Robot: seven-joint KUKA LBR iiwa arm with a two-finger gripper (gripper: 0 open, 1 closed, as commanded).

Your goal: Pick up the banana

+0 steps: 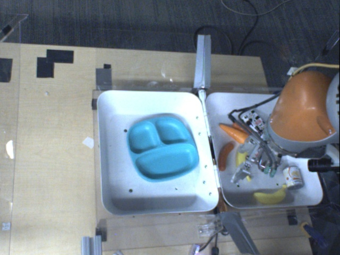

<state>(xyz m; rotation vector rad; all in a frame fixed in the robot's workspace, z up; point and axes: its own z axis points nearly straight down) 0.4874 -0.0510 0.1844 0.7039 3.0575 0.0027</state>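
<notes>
The banana is yellow and lies flat near the front edge of the right bin. My gripper hangs low over the middle of that bin, up and to the left of the banana and apart from it. The grey wrist with its orange band hides the bin's back right part. Nothing of the banana is under the gripper.
An orange carrot, a red-brown sausage-shaped piece and a small yellow item lie close to the gripper. A small can lies right of it. The left bin holds a blue divided tray.
</notes>
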